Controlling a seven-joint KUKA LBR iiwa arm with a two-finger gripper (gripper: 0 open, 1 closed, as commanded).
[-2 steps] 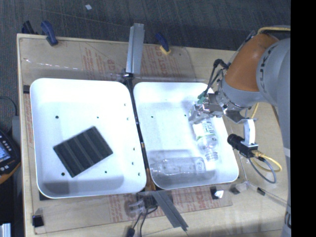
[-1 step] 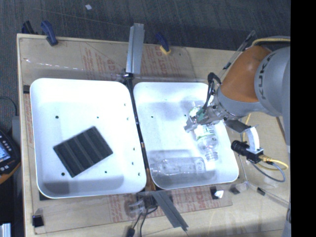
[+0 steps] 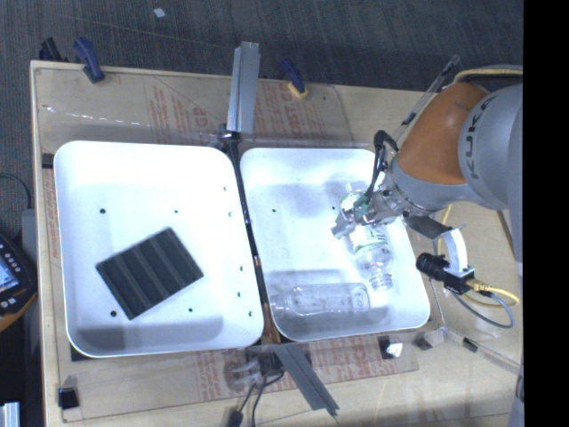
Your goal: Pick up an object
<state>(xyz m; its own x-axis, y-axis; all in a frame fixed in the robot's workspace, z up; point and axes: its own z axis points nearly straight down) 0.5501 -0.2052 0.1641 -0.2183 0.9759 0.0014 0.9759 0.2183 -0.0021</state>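
My gripper [image 3: 356, 213] is lowered into the right white bin [image 3: 293, 172]; its grip state I cannot tell. A clear plastic bottle [image 3: 375, 258] lies just below it. Step: approach. Next, centre over the bottle before grasping.

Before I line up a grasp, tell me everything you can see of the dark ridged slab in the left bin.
The dark ridged slab is a flat, near-black rectangle with parallel ribs running along its length; it looks like rubber or plastic. It lies flat on the floor of the left bin, in the lower-left part, turned at a slant to the bin's walls. Nothing else touches it, and it looks whole. The hand is over in the right bin.
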